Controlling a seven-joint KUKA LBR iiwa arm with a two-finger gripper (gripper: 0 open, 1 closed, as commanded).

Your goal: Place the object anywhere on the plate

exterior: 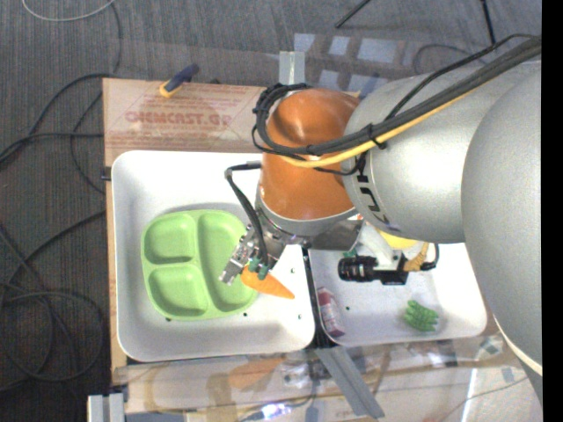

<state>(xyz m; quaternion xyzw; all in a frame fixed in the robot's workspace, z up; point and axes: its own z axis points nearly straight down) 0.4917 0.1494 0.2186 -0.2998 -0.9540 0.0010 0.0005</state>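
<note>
We see the gripper [249,269] at the green plate's [180,262] four o'clock edge in the left bin [132,323], its fingers clamped on the orange carrot [268,284] (tip toward four o'clock), which overhangs the plate's rim.

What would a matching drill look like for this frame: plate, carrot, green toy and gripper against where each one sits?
Things:
1. green plate
2. orange carrot
3. small green toy
4. gripper

Places:
A. right bin, near its front corner
B. left bin, taking up its middle
C. at the plate's right edge, just above the carrot
D. by the plate's right rim, beneath the gripper

Pairs: 1-B, 2-D, 3-A, 4-C
</note>
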